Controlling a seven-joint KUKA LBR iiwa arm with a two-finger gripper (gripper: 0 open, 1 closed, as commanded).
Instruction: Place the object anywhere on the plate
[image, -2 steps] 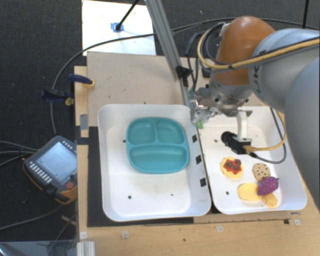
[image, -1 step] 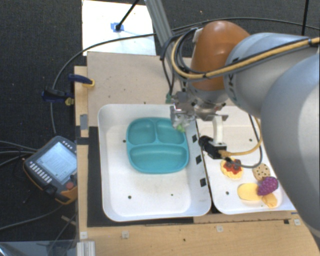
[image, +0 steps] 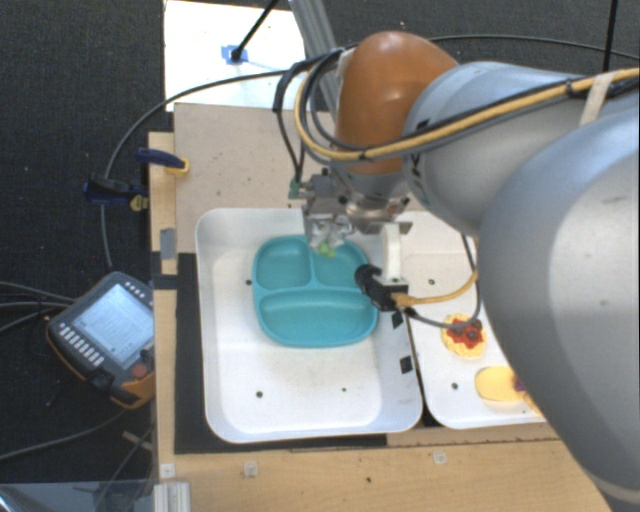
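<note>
Two white bins sit on the desk, and over the teal plate (image: 312, 300) in the left bin (image: 230, 400) the jaws (image: 326, 240) appear to pinch a small greenish object (image: 327, 248) above its far compartments, so lowering gently before letting go should land it safely.

You're looking at a smooth teal plastic plate (image: 310, 300) sitting in a matt white plastic bin (image: 235, 390).

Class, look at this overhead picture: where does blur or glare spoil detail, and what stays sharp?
Camera view: the big grey arm in the foreground is soft; the teal divided plastic plate is sharp; the shallow white left bin looks bright but keeps detail; the gripper is small and indistinct.
</note>
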